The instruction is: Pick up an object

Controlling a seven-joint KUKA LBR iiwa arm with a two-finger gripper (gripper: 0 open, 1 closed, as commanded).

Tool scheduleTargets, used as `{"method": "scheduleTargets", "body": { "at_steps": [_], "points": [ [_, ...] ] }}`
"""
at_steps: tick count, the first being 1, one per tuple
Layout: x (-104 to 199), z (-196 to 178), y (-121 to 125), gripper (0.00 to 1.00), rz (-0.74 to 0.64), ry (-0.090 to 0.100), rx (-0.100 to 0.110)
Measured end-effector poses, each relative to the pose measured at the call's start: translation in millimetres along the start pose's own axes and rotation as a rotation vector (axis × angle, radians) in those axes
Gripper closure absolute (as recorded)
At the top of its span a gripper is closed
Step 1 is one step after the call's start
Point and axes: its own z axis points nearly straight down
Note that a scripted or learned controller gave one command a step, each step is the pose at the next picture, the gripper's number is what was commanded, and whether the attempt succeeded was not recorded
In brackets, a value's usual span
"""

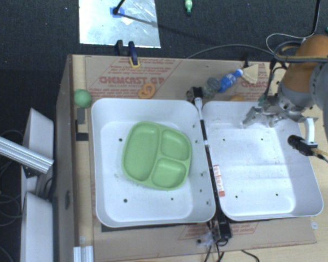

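Note:
A light green divided plate (156,155) lies flat in the middle of the left white bin (106,201). My gripper (255,116) hangs low over the far edge of the right white bin (295,201), well to the right of the plate and apart from it. Nothing shows in the gripper. The grey arm with its orange band (311,51) comes in from the upper right.
Behind the bins, on the cardboard, lie a blue and grey object (225,82) and a small orange piece (146,90). A green ball (82,97) sits at the left bin's far left corner. A shiny sheet (119,15) lies further back.

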Motion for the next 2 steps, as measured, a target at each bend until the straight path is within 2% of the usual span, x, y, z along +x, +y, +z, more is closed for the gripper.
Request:
{"method": "scheduleTargets", "body": {
  "at_steps": [1,2],
  "points": [
    [-12.6,-0.8,0.4,0.00,0.001,0.003,0.000],
    [-13.5,-12.5,1.7,1.00,-0.001,0.000,-0.006]
  ]
}}
